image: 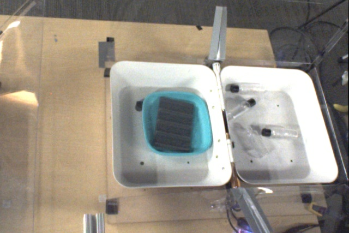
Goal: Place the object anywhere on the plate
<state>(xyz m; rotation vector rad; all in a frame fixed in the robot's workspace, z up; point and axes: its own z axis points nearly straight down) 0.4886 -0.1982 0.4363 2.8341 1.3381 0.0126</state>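
Dark ribbed block (174, 125) lies flat on the teal plate (148, 117), near its middle, with its long axis running from the far edge of the left bin (122, 117) toward the near edge, tilted slightly. The plate sits roughly central in that bin. If this block is the object, the placing looks done. Across the shared wall, the right bin (319, 117) holds three clear black-capped vials (279, 132) scattered on its floor. The arm reaches in from the right, so the plate lies beyond the divider for it. I cannot tell whether the gripper is released or clenched.
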